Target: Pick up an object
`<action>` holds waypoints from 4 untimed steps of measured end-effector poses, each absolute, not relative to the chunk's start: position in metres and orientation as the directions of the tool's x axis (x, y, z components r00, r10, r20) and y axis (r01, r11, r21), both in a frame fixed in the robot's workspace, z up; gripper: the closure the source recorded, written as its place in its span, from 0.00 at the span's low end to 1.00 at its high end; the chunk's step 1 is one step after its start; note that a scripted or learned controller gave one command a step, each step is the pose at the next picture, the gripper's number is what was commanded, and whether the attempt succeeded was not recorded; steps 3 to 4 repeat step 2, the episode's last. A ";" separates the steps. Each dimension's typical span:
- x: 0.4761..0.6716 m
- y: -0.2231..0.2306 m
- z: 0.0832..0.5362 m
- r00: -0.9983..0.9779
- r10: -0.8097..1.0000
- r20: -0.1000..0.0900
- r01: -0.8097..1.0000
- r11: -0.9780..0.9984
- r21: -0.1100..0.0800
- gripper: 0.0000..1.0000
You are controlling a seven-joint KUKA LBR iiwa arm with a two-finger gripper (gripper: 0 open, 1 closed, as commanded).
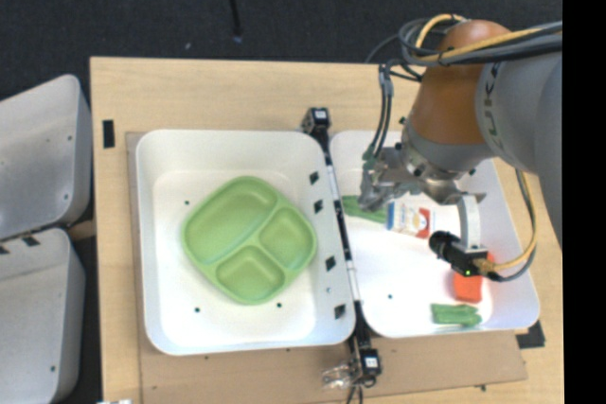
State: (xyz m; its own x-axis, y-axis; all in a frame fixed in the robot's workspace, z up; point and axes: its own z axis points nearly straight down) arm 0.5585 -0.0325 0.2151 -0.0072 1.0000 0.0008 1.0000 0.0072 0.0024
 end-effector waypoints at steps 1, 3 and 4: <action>0.564 0.023 0.221 -0.008 1.000 0.001 1.000 0.008 0.001 1.00; 0.578 0.076 0.239 -0.008 1.000 0.001 1.000 0.008 0.002 1.00; 0.578 0.076 0.239 -0.008 1.000 0.001 1.000 0.008 0.002 1.00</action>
